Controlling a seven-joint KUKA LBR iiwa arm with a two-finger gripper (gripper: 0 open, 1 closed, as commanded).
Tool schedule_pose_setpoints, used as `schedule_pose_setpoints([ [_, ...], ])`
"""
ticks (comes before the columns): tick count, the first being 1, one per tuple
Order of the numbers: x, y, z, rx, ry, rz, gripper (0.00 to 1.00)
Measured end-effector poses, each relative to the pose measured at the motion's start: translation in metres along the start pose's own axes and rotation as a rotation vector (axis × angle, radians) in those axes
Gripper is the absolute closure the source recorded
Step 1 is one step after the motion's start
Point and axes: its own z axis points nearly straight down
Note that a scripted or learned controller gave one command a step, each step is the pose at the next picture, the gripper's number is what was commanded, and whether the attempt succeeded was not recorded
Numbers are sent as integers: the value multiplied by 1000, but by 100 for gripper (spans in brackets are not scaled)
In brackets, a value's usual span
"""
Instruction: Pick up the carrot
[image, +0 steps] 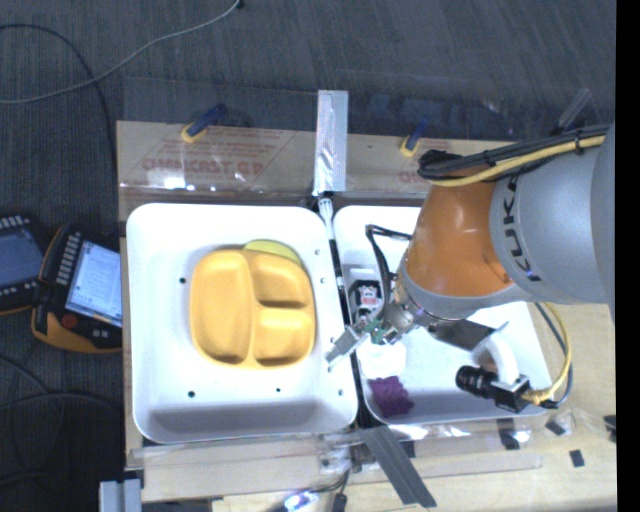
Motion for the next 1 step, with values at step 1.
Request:
schedule_pose_setpoints([
  [1,42,22,0,1,1,-451,0],
])
